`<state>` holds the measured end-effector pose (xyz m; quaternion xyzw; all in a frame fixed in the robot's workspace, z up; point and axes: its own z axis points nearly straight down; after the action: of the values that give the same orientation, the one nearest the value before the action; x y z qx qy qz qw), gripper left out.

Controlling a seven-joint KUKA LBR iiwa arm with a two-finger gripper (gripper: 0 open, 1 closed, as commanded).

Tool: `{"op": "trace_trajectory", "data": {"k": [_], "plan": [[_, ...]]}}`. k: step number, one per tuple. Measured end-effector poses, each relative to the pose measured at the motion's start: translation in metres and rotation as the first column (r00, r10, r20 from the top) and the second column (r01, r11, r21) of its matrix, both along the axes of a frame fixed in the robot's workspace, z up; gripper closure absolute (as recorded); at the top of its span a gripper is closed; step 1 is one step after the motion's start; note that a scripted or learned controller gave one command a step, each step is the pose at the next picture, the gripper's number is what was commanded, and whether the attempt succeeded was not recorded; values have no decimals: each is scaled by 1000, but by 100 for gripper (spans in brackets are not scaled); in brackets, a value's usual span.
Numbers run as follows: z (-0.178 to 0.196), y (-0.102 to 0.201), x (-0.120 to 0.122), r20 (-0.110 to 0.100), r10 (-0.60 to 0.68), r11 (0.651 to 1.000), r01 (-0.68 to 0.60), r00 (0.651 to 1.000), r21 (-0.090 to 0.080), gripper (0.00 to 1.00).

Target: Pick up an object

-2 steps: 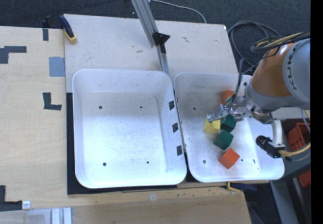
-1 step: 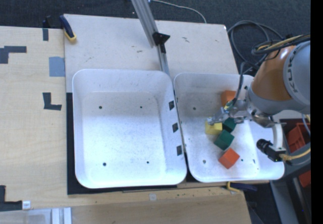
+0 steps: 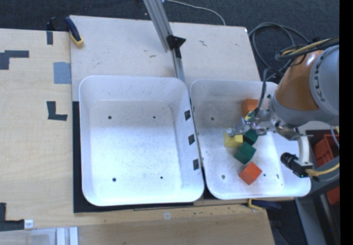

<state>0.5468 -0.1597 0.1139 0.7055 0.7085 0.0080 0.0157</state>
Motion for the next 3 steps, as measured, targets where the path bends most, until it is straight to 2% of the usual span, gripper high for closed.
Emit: {"op": "trace_trajectory", "data": {"k": [1, 2, 3], "plan": [[-2, -3, -3, 0, 1, 1000, -1, 1000, -1, 0], [60, 1, -22, -29, -2, 1000, 3, 1000, 9, 0], [0, -15, -13, -17, -2, 1000, 2, 1000, 6, 0]]}}
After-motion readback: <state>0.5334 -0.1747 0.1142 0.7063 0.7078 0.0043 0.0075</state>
